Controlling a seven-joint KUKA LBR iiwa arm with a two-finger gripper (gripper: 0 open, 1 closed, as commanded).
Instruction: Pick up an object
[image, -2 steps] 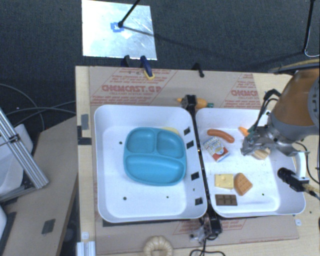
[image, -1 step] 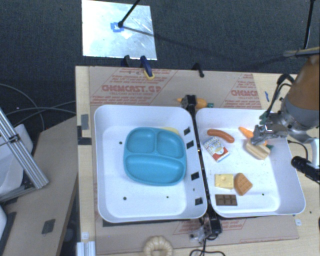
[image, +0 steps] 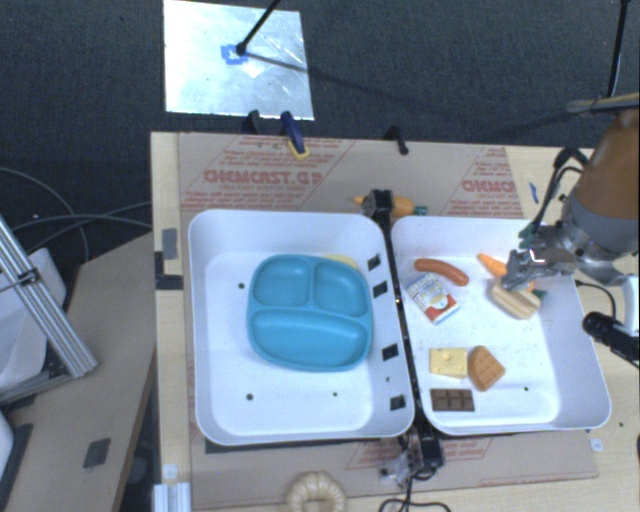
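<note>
Robot claw (image: 525, 268) poised over toy food in right-hand bin (image: 575, 400)

At the frame's right, the claw hangs just above a tan bread piece (image: 514, 301), beside an orange carrot piece (image: 491, 265); whether it is clenched or released cannot be told. A clean pick likely calls for centring on the bread, clear of the carrot. A blue divided plate (image: 308, 312) sits in the left bin (image: 215, 330).
</note>
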